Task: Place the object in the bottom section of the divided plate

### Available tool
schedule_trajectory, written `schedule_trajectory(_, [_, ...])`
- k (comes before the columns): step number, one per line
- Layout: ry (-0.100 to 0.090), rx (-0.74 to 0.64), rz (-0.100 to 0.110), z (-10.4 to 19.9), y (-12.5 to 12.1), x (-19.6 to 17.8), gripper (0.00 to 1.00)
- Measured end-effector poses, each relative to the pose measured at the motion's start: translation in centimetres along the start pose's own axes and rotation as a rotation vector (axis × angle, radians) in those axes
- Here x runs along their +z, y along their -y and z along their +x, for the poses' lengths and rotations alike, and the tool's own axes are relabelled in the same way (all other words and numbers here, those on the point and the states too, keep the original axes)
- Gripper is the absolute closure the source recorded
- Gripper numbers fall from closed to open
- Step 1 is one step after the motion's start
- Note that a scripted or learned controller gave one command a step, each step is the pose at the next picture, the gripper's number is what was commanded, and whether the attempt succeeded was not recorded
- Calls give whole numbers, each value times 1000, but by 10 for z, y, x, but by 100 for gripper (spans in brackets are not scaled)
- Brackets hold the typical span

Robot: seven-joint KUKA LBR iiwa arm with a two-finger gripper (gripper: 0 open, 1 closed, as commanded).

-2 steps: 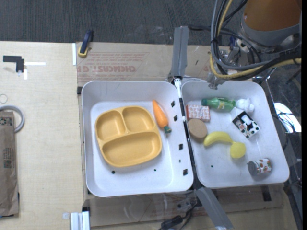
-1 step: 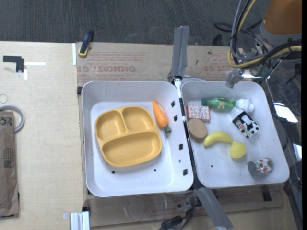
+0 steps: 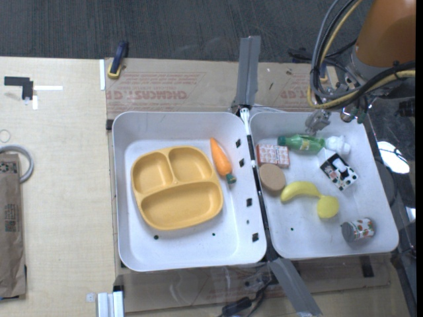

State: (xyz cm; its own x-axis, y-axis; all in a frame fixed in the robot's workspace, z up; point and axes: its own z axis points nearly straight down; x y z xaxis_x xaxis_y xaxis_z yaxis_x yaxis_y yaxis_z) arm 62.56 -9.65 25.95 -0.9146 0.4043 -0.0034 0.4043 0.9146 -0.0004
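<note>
The divided plate (image 3: 177,187), yellow with three sections, lies in the left bin (image 3: 125,197). Its two small sections sit at the top and the one wide bottom section lies nearest the lower edge of the view; all three show bare yellow. Just beside the plate's upper right rim lies one carrot (image 3: 222,158), orange with a green stub, tilted, on the bin's white floor and outside the plate.

The right bin (image 3: 380,197) holds the other things: one green bottle (image 3: 302,142) on its side with a white cap (image 3: 336,142) close by its end, one red-and-white packet (image 3: 273,154), one round brown disc (image 3: 271,177) touching the packet's lower edge, one banana (image 3: 299,191), one lemon (image 3: 328,207) just beside the banana, one black-and-white carton (image 3: 339,172), and one small can (image 3: 358,230) on its side near the lower right corner.

The arm (image 3: 390,18) comes in at the upper right, its orange band above grey cables. The gripper (image 3: 318,120) hangs over the right bin's upper edge, just above the green bottle; whether it is apart or together cannot be told, and nothing is seen in it.

Both bins rest on cardboard on the worktop (image 3: 53,177).
</note>
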Motion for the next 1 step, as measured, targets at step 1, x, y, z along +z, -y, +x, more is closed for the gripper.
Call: schedule_trajectory(1, [5,0,-1,-1,0,-10,100])
